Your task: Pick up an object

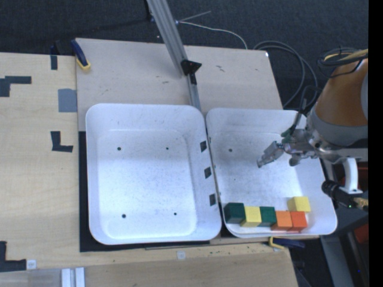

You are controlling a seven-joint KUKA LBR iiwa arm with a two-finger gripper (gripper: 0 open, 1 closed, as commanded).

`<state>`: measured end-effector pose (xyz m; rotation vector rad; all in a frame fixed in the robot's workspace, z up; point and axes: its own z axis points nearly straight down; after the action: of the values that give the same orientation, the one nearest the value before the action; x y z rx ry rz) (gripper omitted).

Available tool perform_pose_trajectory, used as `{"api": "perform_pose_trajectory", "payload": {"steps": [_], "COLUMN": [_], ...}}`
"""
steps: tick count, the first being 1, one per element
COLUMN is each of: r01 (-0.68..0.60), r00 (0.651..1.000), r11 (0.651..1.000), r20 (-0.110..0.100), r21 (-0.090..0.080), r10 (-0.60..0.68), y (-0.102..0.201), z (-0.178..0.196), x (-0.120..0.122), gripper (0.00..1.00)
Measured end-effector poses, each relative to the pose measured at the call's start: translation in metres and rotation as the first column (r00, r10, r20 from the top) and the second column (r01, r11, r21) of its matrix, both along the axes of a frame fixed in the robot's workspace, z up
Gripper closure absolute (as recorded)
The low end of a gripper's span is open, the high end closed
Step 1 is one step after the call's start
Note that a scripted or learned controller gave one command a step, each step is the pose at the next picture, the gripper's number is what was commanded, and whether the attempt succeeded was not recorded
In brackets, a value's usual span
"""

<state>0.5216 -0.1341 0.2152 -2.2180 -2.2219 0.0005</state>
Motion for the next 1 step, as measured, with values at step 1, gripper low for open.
{"api": "perform_pose_trajectory", "payload": {"steps": [1], "r01": [-0.001], "r00": [1.000], "r11": [1.000], "r20": [-0.005], "r21": [0.000], "r10": [0.001], "y": [0.0268], "z": [-0.0556], "x": [0.0155], "gripper": [0.00]}}
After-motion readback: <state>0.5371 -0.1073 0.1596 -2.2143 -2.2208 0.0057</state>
